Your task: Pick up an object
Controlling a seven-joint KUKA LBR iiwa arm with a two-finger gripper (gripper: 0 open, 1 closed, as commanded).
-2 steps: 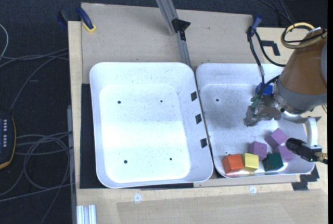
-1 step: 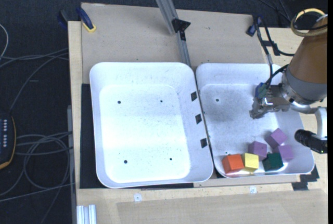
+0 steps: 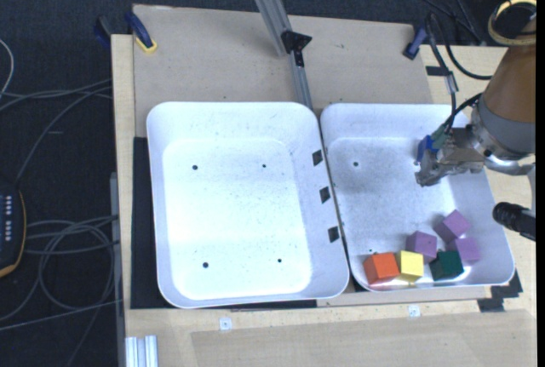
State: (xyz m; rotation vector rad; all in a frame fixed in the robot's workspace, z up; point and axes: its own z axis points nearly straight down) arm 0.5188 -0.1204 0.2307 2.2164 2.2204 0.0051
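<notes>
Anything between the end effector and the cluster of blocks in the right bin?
No. In the camera view, bare white bin floor separates the end effector from the blocks.

Grey arm [image 3: 511, 123], orange band [image 3: 519, 80]

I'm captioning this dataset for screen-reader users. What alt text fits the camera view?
A grey robot arm's end effector hovers over the right white bin, above a cluster of small blocks in its near corner: orange, yellow, green and three purple. The left white bin sits beside it.
</notes>
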